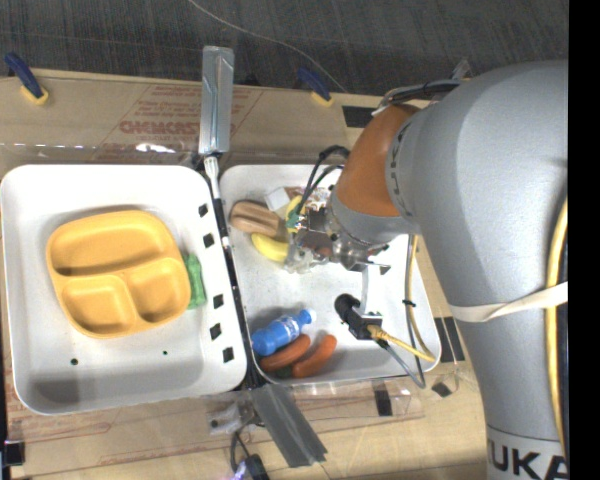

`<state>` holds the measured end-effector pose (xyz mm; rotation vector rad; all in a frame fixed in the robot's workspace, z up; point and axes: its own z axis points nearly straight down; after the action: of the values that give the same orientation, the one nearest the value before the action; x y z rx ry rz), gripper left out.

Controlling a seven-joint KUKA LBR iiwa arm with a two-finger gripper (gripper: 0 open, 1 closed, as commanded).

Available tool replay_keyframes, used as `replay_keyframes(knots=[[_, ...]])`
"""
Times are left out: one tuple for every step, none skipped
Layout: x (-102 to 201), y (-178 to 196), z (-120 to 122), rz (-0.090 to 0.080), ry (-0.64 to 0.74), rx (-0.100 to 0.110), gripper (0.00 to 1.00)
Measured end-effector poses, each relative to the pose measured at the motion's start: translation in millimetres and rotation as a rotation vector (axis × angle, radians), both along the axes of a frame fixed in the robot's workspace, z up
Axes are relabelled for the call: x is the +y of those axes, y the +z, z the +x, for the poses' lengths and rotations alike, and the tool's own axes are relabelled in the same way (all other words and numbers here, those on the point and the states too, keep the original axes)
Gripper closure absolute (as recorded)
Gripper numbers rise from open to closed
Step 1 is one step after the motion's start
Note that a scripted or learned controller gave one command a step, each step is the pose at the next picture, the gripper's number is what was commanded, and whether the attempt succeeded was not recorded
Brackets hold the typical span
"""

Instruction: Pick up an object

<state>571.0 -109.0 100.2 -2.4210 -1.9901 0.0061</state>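
Task status: pick not yet confirmed; nothing is showing as lifted. The gripper [302,240] is sitting low in the right bin [242,268], at its upper part, w/ the arm's wrist covering most of it. Jaw state: cannot tell, released or clenched. Likely target, the banana [270,249], is lying just beside the gripper on its left, possibly touching; the bread roll [250,216] is resting just above it. The blue bottle [280,332] and sausages [302,356] are lying near the bin's lower edge, well apart from the gripper. Remaining: secure grasp, lift clear
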Motion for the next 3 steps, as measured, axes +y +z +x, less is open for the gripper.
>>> replay_keyframes(knots=[[0, 0, 0, 0.000, 0.001, 0.000, 0.00], [7, -9, 35, -0.001, -0.020, -0.003, 0.00], [-14, 83, 86, -0.004, -0.405, -0.007, 0.00]])
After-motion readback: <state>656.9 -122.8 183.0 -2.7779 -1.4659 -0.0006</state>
